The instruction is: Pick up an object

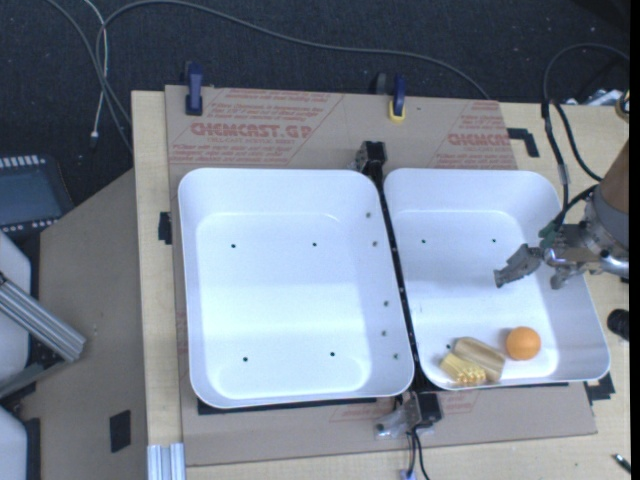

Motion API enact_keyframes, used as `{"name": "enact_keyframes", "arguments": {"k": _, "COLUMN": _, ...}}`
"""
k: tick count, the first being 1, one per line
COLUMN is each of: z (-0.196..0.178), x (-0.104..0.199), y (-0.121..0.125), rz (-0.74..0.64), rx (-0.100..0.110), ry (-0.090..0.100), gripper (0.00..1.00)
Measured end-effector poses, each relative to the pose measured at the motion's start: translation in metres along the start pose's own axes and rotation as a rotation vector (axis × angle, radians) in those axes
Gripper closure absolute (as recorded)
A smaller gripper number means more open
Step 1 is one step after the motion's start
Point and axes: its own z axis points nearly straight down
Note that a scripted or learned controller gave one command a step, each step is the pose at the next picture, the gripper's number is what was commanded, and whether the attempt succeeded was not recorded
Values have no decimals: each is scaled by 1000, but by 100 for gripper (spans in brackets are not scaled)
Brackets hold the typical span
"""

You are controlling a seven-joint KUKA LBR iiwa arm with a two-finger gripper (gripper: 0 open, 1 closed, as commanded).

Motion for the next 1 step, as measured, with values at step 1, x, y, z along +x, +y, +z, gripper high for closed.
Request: {"name": "enact_keyframes", "arguments": {"k": 1, "z": -2, "x": 0, "y": 1, "rz": -1, "rx": -4, "ry": -1, "gripper": 0}}
